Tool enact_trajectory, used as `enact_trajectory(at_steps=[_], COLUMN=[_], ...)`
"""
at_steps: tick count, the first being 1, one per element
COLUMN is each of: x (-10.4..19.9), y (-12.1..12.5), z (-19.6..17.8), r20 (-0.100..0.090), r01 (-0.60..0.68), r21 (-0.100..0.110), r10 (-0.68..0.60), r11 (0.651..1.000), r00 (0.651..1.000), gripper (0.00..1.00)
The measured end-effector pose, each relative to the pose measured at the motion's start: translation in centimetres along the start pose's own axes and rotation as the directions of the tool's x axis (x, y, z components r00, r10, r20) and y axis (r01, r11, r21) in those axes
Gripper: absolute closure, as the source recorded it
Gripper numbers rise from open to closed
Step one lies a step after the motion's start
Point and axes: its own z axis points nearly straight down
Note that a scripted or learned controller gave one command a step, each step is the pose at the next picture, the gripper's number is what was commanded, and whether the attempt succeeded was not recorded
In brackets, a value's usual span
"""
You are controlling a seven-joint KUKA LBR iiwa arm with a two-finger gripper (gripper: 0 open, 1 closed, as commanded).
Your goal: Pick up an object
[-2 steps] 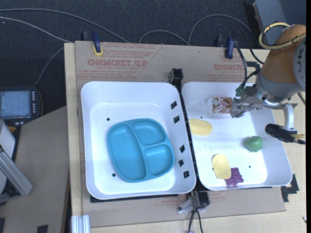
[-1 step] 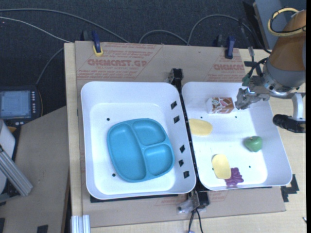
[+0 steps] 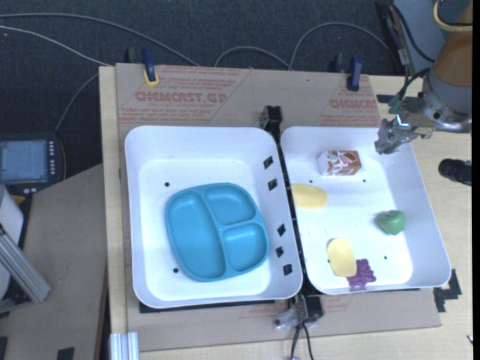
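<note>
The right bin (image 3: 420,201) holds a brown-and-white packet (image 3: 340,162) near its back, a pale yellow piece (image 3: 309,196) at its left side, a green object (image 3: 391,221) at the right, a second yellow piece (image 3: 341,256) near the front and a purple object (image 3: 363,274) touching it. My gripper (image 3: 390,136) hangs over the bin's back right corner, to the right of the packet and apart from it. Nothing shows between its fingers.
The left bin (image 3: 142,201) holds a blue divided plate (image 3: 216,231). Black clips run along the divider (image 3: 279,201) between the bins. Blue clamps (image 3: 150,70) (image 3: 354,73) hold the cardboard base at the back. A small screen (image 3: 26,160) stands at the far left.
</note>
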Motion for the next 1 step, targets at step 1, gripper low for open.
enact_trajectory(at_steps=[1], x=[4.50], y=[0.89], z=[-0.12], r20=[-0.002], r01=[0.004], r21=[0.005], r10=[-0.004], r11=[1.000], r00=[1.000], gripper=[1.00])
